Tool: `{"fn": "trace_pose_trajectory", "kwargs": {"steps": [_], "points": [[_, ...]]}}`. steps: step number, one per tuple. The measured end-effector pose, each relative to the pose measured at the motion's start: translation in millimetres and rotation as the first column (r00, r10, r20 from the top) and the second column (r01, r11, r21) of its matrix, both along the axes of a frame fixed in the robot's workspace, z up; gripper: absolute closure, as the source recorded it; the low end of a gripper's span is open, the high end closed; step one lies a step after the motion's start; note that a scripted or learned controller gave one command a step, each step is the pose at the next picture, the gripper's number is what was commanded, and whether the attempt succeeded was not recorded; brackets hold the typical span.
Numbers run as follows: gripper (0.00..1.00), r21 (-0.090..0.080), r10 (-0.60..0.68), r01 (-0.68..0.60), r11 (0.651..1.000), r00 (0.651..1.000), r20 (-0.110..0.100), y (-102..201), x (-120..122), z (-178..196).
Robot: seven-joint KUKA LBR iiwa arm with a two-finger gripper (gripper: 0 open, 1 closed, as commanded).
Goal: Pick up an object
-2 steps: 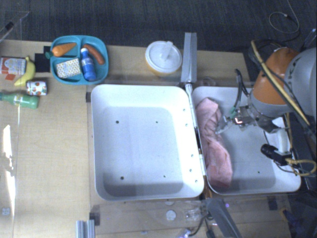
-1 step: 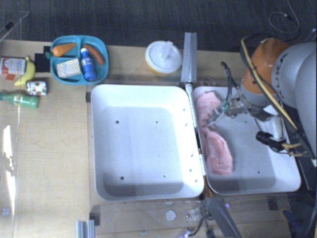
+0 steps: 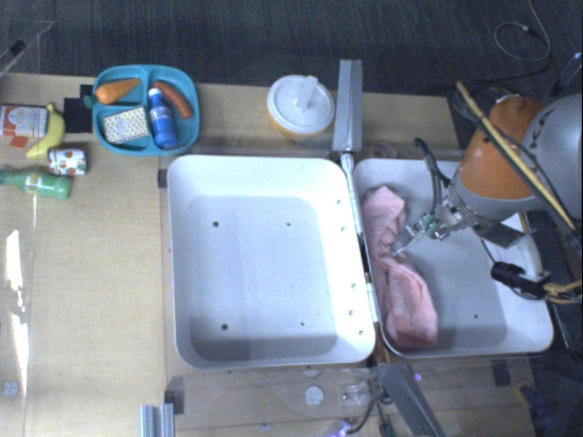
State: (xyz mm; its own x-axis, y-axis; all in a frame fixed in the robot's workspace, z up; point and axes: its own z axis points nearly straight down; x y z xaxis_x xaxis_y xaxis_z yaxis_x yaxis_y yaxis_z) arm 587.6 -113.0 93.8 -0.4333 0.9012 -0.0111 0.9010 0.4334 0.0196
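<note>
Grey arm's gripper (image 3: 407, 240) low in the right bin (image 3: 510, 335), right of centre frame, finger state impossible to tell, tips at the pink cloth (image 3: 401, 285) lying along that bin's left wall, left bin (image 3: 264, 262) beside it

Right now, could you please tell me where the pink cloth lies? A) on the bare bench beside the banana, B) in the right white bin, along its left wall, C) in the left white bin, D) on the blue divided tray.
B: the pink cloth lies crumpled inside the right bin, stretched along its left wall, with the pincer just to its right.
</note>
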Motion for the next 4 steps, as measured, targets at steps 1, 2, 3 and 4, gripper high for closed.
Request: {"fn": "trace_pose_trajectory", "kwargs": {"steps": [1,2,3,4], "points": [[0.0,0.0,-0.026,0.026,1.0,1.0,-0.002,18,54,0],[0.0,0.002,-0.103,0.103,0.995,0.995,-0.004,-4,-29,-1],[0.0,0.002,-0.017,0.017,1.0,1.0,-0.016,18,-13,70],[0.0,0.001,-0.044,0.044,0.999,0.999,-0.006,11,39,-3]]}}
